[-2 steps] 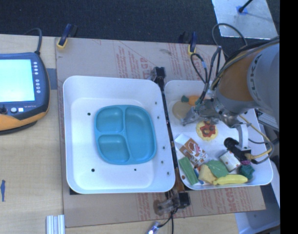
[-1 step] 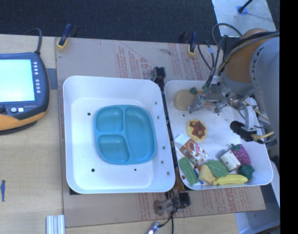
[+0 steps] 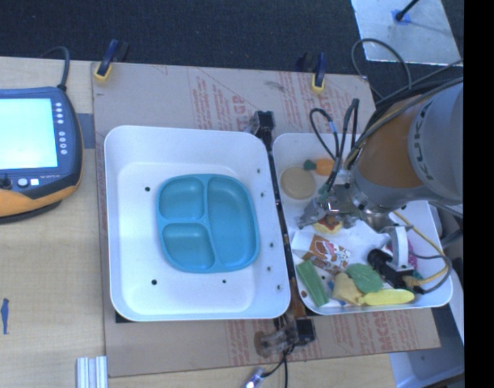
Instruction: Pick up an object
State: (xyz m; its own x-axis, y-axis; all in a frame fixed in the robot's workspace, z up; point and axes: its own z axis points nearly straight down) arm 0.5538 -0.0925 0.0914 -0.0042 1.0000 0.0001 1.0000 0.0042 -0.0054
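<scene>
The right bin (image 3: 441,297) holds a heap of small items: a round tan disc (image 3: 297,183), a small green and orange piece (image 3: 318,166), a printed red and white packet (image 3: 329,254), a green stick (image 3: 310,282), a green lump (image 3: 365,277) and a yellow banana-like piece (image 3: 386,298). My gripper (image 3: 329,208) hangs low over the middle of this bin, just above the packet and right of the disc. The grey arm with its orange band (image 3: 392,156) covers the bin's far right part. Nothing shows between the fingers.
The left bin (image 3: 133,217) carries a blue three-compartment plate (image 3: 206,221). A teach pendant with a bright screen (image 3: 24,144) lies at the far left on the bench. Black cables (image 3: 339,132) loop above the right bin. Clamps sit on the cardboard's far edge.
</scene>
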